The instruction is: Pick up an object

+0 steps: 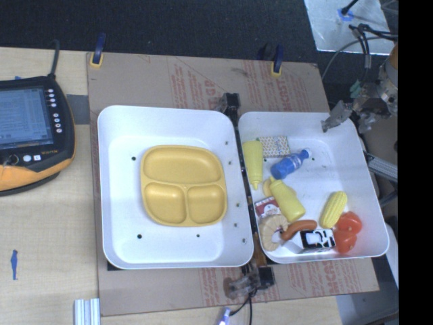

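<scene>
The right white bin [369, 175] holds several small items. Among them are a pale yellow bottle [252, 162], a blue bottle [289, 164], a patterned packet [274, 145], a yellow squeeze bottle [287, 200], a corn cob [333, 209], a red tomato [347, 230], a sausage [298, 229] and a black-and-white object [316, 239]. My gripper [352, 116] hovers over the bin's far right corner, apart from all of them, with nothing visibly in it.
The left white bin [115, 181] holds a yellow divided plate [183, 184]. A tablet pendant [30, 131] lies on the bench at the far left. Blue clamps [98, 49] [276, 58] pin the cardboard sheet at the back. Cables hang near the arm at the upper right.
</scene>
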Action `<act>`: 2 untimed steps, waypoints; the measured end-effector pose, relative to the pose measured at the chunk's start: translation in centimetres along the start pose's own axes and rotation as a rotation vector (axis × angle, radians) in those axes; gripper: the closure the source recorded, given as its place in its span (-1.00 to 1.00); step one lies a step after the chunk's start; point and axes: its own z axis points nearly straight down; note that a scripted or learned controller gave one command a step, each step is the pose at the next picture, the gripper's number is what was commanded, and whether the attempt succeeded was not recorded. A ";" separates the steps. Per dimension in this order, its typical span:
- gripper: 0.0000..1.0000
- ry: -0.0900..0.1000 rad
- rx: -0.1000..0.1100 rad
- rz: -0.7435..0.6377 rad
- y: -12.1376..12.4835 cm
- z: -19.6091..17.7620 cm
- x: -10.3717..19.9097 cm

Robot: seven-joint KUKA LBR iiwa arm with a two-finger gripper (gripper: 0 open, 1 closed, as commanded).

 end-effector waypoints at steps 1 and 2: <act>-1.00 0.001 0.003 0.000 -5.4 12.0 3.8; -1.00 0.001 0.001 -0.003 -8.6 13.7 10.8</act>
